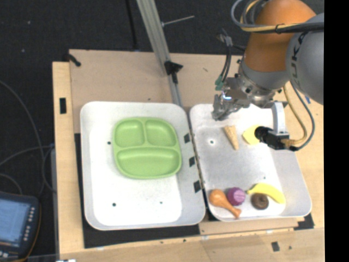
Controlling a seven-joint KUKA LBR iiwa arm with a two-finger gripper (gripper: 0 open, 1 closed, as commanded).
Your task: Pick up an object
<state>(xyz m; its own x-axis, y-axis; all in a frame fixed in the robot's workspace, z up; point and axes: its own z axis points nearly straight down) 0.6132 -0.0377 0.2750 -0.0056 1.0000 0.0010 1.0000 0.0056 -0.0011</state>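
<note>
My gripper hangs over the far left corner of the right bin, pointing down. A tan cone-shaped piece lies just below and to the right of it, apart from the gripper. A yellow piece lies beside the cone, partly behind a black part of the arm. Along the bin's near edge lie an orange pear-shaped piece, a purple piece, a brown round piece and a yellow banana.
The left bin holds a green divided plate. A metal pole slants up behind the bins. The arm's orange band looms over the right bin's far side.
</note>
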